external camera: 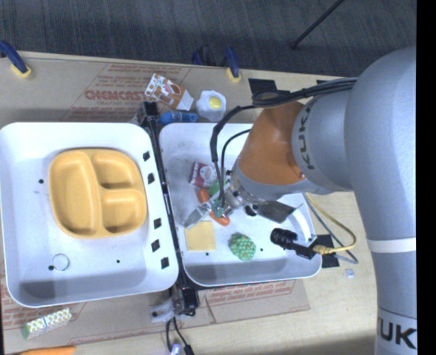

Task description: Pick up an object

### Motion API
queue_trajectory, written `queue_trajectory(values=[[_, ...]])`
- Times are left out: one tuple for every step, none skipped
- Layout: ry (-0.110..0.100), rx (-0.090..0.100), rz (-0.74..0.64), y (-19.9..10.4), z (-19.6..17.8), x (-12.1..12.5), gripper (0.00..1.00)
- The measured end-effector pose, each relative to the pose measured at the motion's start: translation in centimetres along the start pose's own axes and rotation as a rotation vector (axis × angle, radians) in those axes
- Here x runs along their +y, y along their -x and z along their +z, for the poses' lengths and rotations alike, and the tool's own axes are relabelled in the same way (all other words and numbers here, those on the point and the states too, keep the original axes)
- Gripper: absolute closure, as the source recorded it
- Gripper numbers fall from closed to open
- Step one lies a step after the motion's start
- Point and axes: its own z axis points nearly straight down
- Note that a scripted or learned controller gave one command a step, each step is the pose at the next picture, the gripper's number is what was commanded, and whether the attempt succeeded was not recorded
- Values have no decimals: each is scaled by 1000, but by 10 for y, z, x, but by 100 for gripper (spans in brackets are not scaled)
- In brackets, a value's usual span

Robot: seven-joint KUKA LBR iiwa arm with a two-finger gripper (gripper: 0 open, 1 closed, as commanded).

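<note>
Gripper low in the right bin, nose down in a clutter of small stuff: orange-green toy, red packet, yellow square just below. Green ball sits apart, nearer the front wall. Can't tell how the claw stands, the wrist hides it, and nothing visibly held. Arm slants in from the right, prob. lining up on that pile. Left bin carries the yellow divided tray, untouched.

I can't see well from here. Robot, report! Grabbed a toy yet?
Tool low in right bin, among small toys. Grip unclear. Green ball and yellow slice lie loose nearby. Yellow tray in left bin.
</note>
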Motion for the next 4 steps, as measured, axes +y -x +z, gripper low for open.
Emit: queue_trajectory(values=[[0, 0, 0, 0, 0, 0, 0], [3, -4, -124, 53, -1, 80, 0], [1, -1, 41, 28, 0, 41, 0], [-1, 1, 457, 10, 0, 7, 0]])
